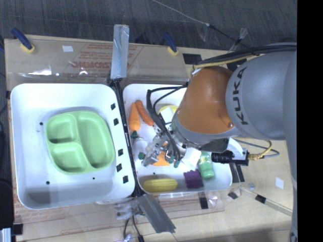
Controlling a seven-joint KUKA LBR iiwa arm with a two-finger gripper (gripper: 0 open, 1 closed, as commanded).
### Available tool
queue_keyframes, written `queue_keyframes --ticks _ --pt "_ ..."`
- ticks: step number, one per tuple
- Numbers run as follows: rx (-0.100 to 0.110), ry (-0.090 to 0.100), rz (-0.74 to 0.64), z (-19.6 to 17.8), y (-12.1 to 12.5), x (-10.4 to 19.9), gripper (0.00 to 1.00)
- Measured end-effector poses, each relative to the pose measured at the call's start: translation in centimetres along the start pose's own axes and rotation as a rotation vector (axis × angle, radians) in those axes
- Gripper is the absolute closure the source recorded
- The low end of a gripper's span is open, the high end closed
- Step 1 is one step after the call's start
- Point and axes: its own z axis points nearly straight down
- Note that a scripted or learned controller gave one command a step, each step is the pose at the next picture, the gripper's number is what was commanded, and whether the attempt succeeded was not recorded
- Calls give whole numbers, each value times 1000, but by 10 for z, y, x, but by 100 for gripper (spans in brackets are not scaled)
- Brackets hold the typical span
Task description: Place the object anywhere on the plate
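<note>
A light green plate [79, 140] with three compartments lies in the left bin [30, 100], and nothing sits on it. My gripper [160, 153] is low in the right bin [135, 92], among the toy foods. An orange piece [162, 161] lies directly under its tip, partly hidden by it. I cannot tell whether the gripper touches that piece. The orange wrist and grey arm cover the right half of this bin.
Two carrots [135, 116] lie at the right bin's upper left, near the divider. A corn cob [160, 185], a purple grape bunch [192, 178] and a green piece [206, 168] sit along its near edge. A yellow piece [169, 110] peeks out beside the wrist.
</note>
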Motion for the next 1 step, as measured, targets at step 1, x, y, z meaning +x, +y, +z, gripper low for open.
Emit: queue_keyframes --ticks 1 --pt "-3 -1 -42 0 98 -2 100"
